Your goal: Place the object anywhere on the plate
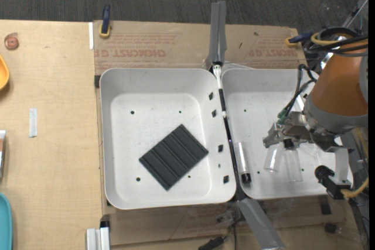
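A dark grey ribbed plate (174,156) lies flat and turned at an angle on the floor of the left bin (117,126). A slim white marker with a black tip (241,162) lies in the right bin (258,91), along its left wall. My gripper (281,165) hangs over the middle of the right bin, to the right of the marker and apart from it. Its two pale translucent fingers (271,160) point down and stand open, with only bin floor showing between them.
The grey arm with its orange band (340,85) comes in over the right bin's right side, trailing cables. A raised divider (222,120) separates the bins. Brown cardboard (152,47) lies behind them, and a wooden bench top (47,126) extends to the left.
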`<state>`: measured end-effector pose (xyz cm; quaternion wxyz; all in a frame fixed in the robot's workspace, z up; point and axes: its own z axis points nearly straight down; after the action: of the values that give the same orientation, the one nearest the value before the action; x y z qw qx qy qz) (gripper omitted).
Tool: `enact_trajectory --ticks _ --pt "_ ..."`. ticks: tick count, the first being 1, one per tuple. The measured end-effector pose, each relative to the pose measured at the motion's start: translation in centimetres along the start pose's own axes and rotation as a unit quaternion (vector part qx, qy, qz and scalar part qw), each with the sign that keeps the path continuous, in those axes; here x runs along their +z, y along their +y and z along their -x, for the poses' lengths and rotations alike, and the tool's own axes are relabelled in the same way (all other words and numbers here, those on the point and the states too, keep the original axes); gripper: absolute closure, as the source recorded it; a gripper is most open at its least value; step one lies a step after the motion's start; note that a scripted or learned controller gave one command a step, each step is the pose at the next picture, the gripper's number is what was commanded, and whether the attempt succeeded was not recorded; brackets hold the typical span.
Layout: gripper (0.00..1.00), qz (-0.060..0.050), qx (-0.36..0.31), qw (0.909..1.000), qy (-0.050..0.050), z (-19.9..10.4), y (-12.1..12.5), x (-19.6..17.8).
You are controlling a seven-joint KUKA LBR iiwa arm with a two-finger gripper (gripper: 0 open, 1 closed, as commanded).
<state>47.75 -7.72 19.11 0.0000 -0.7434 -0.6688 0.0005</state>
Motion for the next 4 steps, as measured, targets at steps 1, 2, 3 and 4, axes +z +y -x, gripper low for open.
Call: enact_trajectory --ticks 1,2,3,4 --pt "1.00 -0.002 -0.065 0.9979 -0.001 -7.2 1.2 0.1" --pt "1.00 -0.001 -0.192 0.9815 -0.001 -13.7 4.2 0.1" --pt "1.00 -0.001 -0.243 0.9701 -0.001 -16.5 7.8 -0.3" --pt "1.00 -0.001 -0.390 0.9208 0.000 -12.0 2.1 -5.6"
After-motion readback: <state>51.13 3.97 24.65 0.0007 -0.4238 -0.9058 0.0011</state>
